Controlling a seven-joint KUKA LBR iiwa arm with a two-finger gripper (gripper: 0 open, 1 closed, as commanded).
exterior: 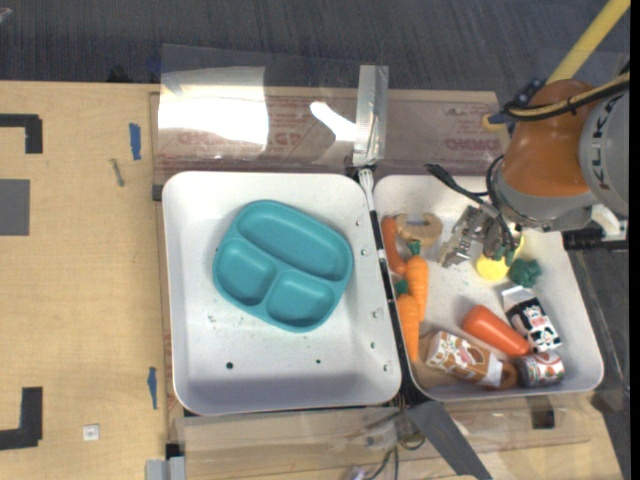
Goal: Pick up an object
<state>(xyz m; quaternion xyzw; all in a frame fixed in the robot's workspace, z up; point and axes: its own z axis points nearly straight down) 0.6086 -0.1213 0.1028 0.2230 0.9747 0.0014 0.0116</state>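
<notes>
Fingers of the gripper [475, 238] hang over the right bin [585, 298] – open or closed, I cannot tell. Just right of them lies a yellow toy [491, 266], a likely target. Carrots [413, 293] crowd the left – a descent slightly off could catch 2 things, or nothing.

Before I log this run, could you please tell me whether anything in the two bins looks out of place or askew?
Nothing looks damaged or spilled. The teal plate lies tilted in the left bin, and the toys in the right bin are jumbled.
</notes>
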